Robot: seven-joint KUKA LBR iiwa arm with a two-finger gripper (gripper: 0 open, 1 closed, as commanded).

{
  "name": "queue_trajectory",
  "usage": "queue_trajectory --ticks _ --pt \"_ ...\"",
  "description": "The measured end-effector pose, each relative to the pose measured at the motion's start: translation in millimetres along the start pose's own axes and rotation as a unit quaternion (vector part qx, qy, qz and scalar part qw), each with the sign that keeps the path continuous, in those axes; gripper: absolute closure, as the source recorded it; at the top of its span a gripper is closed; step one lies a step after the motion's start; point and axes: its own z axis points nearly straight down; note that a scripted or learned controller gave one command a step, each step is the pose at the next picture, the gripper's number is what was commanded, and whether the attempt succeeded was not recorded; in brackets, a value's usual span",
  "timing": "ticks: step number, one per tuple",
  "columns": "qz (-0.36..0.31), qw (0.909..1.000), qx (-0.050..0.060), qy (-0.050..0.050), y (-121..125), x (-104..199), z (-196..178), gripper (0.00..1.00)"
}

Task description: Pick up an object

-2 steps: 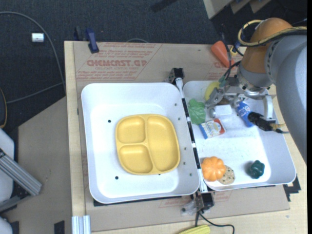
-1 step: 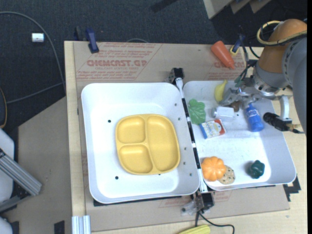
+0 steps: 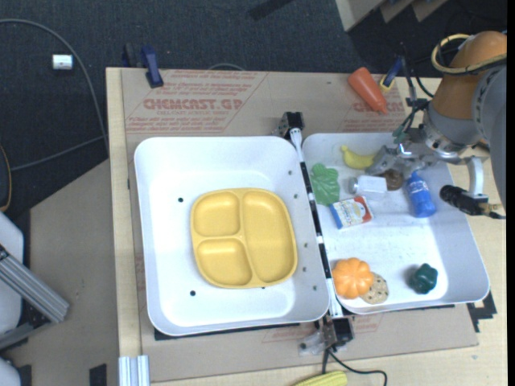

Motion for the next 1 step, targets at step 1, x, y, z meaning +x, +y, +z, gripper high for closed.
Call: queue_trajectory --ticks 1 --pt "0.0 0.9999 -0.011 -0.008 3.3 -4.3 -14.8 1.0"
